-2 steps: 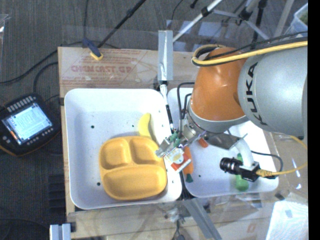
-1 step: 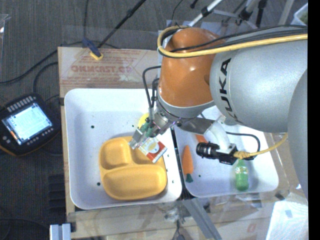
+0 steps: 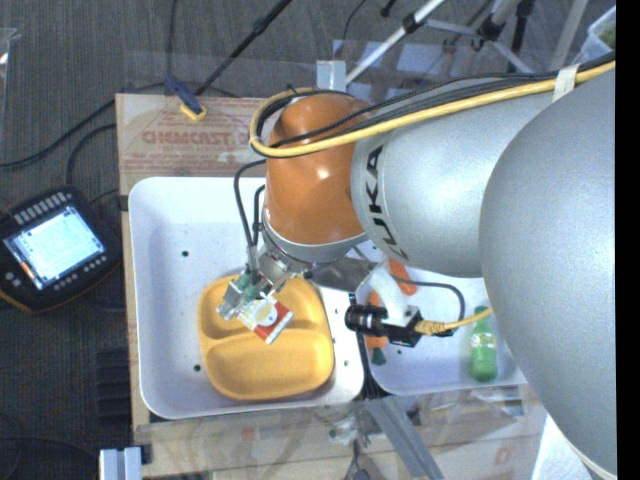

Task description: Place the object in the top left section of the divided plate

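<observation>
A yellow divided plate [image 3: 285, 363] lies in the left white bin [image 3: 170, 268], toward its front right. The gripper [image 3: 247, 296] hangs low over the plate's upper left part, under the arm's orange band [image 3: 310, 183]. A small red and white object [image 3: 269, 320] sits right at the gripper's tip, over the plate's upper middle. From this angle I cannot make out whether it is held or resting on the plate. The wrist hides the plate's far rim.
The grey arm [image 3: 480, 168] covers most of the right bin [image 3: 430, 373]. A green object [image 3: 482, 354] and an orange piece [image 3: 402, 280] show in that bin. A black fitting with a yellow cable [image 3: 380, 321] juts from the wrist. A pendant [image 3: 52, 248] lies left of the bench.
</observation>
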### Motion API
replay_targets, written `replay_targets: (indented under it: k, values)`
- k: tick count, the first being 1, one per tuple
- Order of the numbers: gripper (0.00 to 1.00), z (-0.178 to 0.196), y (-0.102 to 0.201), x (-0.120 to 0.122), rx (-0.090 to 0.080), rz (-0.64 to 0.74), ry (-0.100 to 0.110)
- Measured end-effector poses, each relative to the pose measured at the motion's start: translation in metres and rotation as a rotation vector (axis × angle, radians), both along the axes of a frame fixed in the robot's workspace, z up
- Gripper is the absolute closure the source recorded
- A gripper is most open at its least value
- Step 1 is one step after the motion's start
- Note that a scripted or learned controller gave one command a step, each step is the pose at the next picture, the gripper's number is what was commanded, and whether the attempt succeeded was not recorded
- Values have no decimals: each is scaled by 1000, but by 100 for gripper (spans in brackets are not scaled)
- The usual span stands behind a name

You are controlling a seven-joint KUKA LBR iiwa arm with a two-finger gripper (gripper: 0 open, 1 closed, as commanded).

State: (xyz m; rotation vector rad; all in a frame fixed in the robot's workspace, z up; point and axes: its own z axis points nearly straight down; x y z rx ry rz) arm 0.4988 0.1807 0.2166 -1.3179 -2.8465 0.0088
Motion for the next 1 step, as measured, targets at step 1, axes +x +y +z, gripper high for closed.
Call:
replay_targets:
  k: [1]
  values:
    - [0,0,0,0,0,0,0]
